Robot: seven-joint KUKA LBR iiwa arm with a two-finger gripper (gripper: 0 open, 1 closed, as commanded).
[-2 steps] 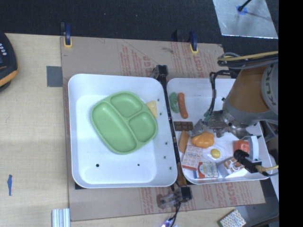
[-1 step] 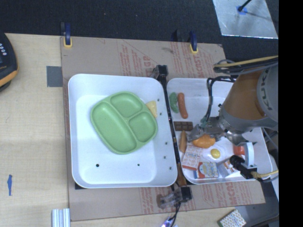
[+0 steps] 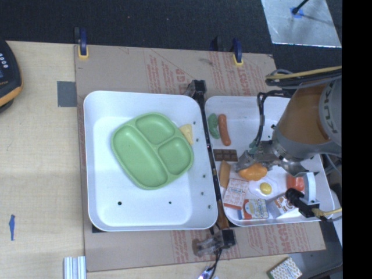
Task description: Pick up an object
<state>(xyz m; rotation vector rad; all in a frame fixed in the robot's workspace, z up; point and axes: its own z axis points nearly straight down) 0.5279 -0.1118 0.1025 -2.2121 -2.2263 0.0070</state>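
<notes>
My gripper (image 3: 260, 159) is low in the right bin (image 3: 247, 103), at the end of the grey arm with its orange band (image 3: 302, 118). An orange rounded object (image 3: 253, 171) lies directly under and touching the gripper's tip, partly covered by it. Close by are a fried egg toy (image 3: 265, 188), a brown chocolate bar (image 3: 225, 154), an orange sausage-like piece (image 3: 224, 130) and a small green piece (image 3: 213, 124). A red-and-white packet (image 3: 235, 192) and other small packs (image 3: 256, 208) lie at the bin's front.
The left bin (image 3: 93, 156) holds a green divided plate (image 3: 152, 149) with a yellow piece (image 3: 186, 133) at its right edge. Clamps (image 3: 197, 88) join the bins at the middle. A black device (image 3: 9, 71) sits at the far left of the bench.
</notes>
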